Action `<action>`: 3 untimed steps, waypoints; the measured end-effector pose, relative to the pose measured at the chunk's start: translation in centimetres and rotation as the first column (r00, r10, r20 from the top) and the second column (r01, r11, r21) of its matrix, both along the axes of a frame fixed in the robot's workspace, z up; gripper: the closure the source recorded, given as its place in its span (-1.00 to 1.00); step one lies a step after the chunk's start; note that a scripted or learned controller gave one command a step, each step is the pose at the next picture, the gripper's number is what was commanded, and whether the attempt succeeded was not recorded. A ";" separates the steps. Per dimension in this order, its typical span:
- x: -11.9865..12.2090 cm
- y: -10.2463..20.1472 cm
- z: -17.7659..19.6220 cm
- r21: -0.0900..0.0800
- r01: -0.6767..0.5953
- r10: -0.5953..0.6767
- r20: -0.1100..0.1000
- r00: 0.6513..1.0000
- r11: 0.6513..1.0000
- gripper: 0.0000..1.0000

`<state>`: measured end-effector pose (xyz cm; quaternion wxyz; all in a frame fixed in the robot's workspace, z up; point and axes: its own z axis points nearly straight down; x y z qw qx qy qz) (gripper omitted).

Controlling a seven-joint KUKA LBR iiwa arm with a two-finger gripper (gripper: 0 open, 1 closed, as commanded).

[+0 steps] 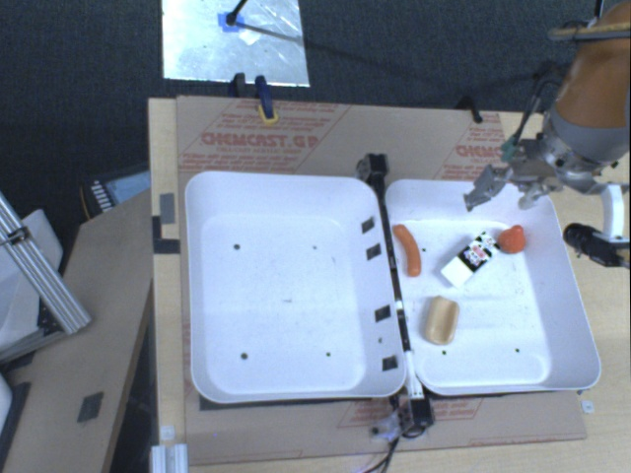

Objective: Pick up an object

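The right bin holds several items. An orange sausage-shaped piece lies near its left wall. A small white box with black and red markings sits in the middle, touching a red-orange ball on its right. A tan rounded block lies nearer the front. My gripper hangs over the bin's far side, just above and behind the ball. It is open, its two grey fingers spread wide with nothing between them.
The left bin stands beside the right one, with a black clip strip along the shared wall. A silver sheet lies beyond the bench. A metal rail slants at the left edge.
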<state>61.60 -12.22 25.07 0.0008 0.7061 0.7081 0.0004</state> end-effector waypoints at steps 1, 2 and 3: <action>-9.1 8.7 0.4 0.005 -0.008 0.008 -0.006 1.000 1.000 -1.00; -13.2 13.6 -6.4 0.003 -0.005 0.005 -0.009 1.000 1.000 -1.00; -12.8 8.4 1.4 -0.001 0.005 -0.005 0.008 1.000 1.000 -1.00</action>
